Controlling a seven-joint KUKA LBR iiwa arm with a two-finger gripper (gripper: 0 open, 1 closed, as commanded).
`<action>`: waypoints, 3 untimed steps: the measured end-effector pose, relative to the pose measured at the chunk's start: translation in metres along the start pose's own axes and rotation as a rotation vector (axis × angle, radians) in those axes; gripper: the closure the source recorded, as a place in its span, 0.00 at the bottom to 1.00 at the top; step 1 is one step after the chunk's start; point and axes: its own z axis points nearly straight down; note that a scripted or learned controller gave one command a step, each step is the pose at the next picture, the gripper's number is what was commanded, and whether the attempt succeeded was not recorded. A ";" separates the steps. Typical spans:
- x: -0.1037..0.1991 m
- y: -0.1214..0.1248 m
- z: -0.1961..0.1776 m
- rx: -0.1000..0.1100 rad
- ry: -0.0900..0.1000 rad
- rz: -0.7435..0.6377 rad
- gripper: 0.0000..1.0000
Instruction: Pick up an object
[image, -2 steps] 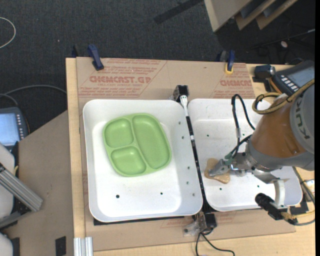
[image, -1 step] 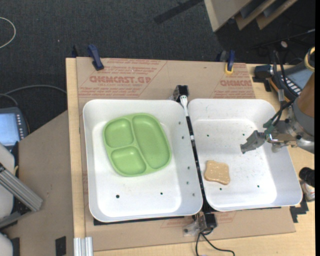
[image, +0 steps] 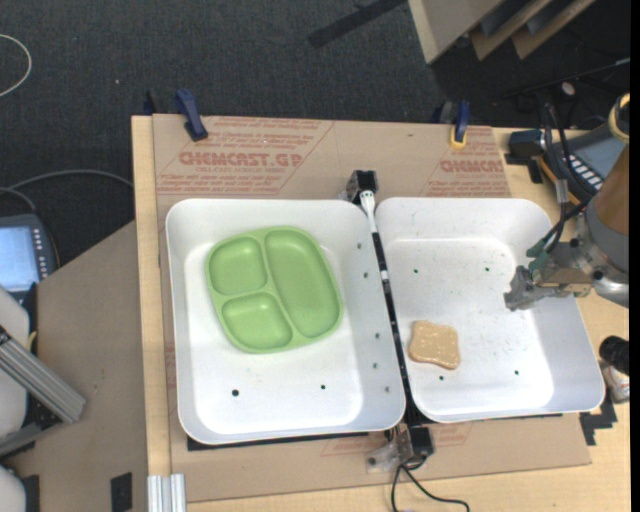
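1. Jaw state cannot be told: the gripper (image: 524, 290) is seen as a small grey mass over the right part of the right bin (image: 520, 222), and its tips are not made out clearly.
2. Nothing is seen held at the gripper; the bin floor beneath it is bare white.
3. One task object is counted: a tan, slice-like piece (image: 434, 345), lying flat on the floor of the right bin, in its lower left part, near the divide between the bins.
4. Its outline is roughly square with rounded corners; a slightly longer axis is seen running left to right, tilted a little downward to the right. No distinct pointing end can be told.
5. The piece is well apart from the gripper, which is placed up and to the right of it.
6. Two white bins are counted, side by side; the left bin (image: 200, 400) holds one green divided plate (image: 274, 288) with three compartments.
7. A black strip (image: 380, 280) is seen running along the seam between the bins, just left of the piece.
8. Two clamps are counted at the far edge of the board: a blue one (image: 190, 113) and a blue-and-yellow one (image: 459, 124).
9. Nothing is seen lying between the gripper and the piece; only small dark specks are scattered on the bin floor.
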 end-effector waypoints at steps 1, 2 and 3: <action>0.027 0.001 -0.159 -0.016 0.000 -0.005 1.00; 0.095 0.000 -0.120 0.009 0.004 -0.007 1.00; 0.160 -0.001 -0.120 0.007 0.004 -0.007 1.00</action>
